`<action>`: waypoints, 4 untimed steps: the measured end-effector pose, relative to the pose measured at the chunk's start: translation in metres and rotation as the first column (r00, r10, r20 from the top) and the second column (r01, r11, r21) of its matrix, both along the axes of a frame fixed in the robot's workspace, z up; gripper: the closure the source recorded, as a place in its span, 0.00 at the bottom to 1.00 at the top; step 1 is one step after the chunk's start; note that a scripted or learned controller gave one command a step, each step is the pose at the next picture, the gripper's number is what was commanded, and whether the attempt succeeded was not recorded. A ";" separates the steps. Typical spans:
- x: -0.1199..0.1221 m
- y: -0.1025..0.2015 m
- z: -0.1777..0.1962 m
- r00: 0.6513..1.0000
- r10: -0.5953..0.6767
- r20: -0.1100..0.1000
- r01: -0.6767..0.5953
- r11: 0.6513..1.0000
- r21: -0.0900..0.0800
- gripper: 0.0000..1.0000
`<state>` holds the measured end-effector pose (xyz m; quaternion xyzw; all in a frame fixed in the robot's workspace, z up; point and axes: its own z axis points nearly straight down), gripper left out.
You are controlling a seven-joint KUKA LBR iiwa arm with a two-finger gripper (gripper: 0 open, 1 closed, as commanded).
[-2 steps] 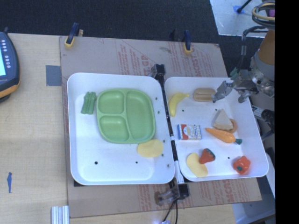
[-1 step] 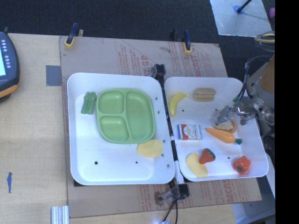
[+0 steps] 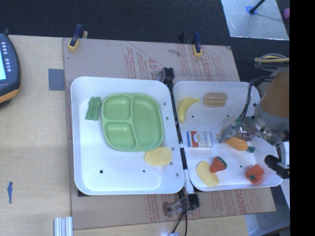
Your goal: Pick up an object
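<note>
1. Orange veg piece [image 3: 237, 143]: lies in R bin [image 3: 231, 90], right-of-centre, just below and beside gripper [image 3: 230, 132]; looks to touch or nearly touch the tool's lower end, exact contact unclear.
2. Gripper: low over R bin floor, at end of arm [image 3: 275, 102] reaching in from the right edge. Open or closed: can't tell, metal parts blurred together. Nothing seen clamped in it.
3. Small carton [image 3: 200, 139]: white w/ red and blue print, flat on bin floor, left of gripper, near but apart from it.
4. Banana [image 3: 186, 107]: upper-left corner of R bin, by the wall shared w/ L bin [image 3: 81, 132].
5. Tan roll [image 3: 215, 100]: near R bin's top wall, just right of banana, well above gripper.
6. Red veg w/ green top [image 3: 218, 164]: below carton, touching or just beside yellow slice [image 3: 206, 174] at bottom of R bin.
7. Red-orange item [image 3: 254, 173]: bottom-right corner of R bin, below orange veg piece, apart from it.
8. L bin: green divided plate [image 3: 132, 122] in the middle; green bean bundle [image 3: 93, 108] just left of the plate; pale yellow chip [image 3: 158, 156] by plate's lower-right edge.
9. Both bins on cardboard sheet [image 3: 142, 58], held by two clamps [image 3: 75, 38] at the top edge; pendant [image 3: 7, 68] at bench's far left.
</note>
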<state>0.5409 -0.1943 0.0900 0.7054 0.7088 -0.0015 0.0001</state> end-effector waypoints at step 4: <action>0.026 0.168 0.112 1.000 0.010 -0.001 -0.010 1.000 0.005 1.00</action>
